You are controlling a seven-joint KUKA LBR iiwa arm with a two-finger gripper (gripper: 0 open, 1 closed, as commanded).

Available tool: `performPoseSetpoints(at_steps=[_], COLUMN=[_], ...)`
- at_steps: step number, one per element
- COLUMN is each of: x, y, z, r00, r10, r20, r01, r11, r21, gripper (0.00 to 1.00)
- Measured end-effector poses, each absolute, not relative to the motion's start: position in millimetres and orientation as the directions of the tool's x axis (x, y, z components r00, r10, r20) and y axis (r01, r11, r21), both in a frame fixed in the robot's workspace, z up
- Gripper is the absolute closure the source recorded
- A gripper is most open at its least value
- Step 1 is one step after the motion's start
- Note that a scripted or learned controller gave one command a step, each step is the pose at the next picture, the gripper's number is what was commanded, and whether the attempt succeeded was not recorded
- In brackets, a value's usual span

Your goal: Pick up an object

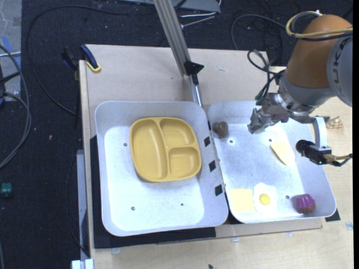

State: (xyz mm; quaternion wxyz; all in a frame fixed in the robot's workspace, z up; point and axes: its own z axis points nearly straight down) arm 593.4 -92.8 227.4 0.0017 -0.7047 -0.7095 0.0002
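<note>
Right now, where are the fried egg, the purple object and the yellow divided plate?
fried egg [264,198]: camera view, on its yolk.
purple object [304,203]: camera view, on its top.
yellow divided plate [147,145]: camera view, on its large left compartment.

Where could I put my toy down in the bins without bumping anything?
The left bin has bare floor all around the yellow plate, most of it along the near side. In the right bin, the middle is free, between the brown ball and the fried egg. The near edge is crowded: cheese square, egg, purple toy. The hand hovers at the far side.
</note>
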Motion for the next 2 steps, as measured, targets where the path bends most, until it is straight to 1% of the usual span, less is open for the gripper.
performPoseSetpoints(at_steps=[1,2], x=[570.2,552.2], y=[-39,9], z=[237,245], r00=[-0.008,-0.007], r10=[1.000,1.000], r20=[0.002,0.001], r01=[1.000,1.000], r11=[0.008,0.007], r21=[-0.001,-0.002], gripper=[1.00,1.00])
